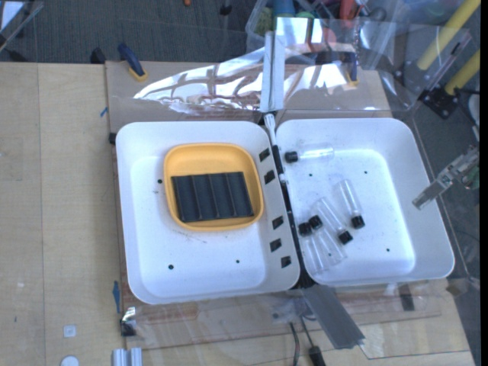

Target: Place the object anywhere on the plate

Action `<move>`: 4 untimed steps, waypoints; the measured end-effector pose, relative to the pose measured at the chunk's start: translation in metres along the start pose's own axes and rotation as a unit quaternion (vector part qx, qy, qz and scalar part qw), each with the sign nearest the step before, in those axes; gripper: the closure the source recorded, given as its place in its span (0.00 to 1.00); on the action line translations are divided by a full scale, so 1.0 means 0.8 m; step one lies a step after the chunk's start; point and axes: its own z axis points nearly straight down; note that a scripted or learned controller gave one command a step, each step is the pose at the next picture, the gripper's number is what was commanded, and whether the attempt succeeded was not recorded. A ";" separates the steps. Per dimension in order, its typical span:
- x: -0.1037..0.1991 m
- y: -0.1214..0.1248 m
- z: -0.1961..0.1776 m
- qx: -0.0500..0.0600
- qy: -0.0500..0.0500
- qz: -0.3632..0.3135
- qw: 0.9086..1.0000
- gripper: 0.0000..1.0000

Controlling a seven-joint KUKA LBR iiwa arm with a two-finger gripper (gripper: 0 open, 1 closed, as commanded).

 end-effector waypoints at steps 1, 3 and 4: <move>0.023 -0.033 -0.122 -0.001 -0.001 -0.133 0.991 0.00; 0.017 -0.025 -0.222 -0.001 -0.002 -0.422 0.907 0.00; 0.027 -0.038 -0.232 -0.001 -0.002 -0.528 0.849 0.00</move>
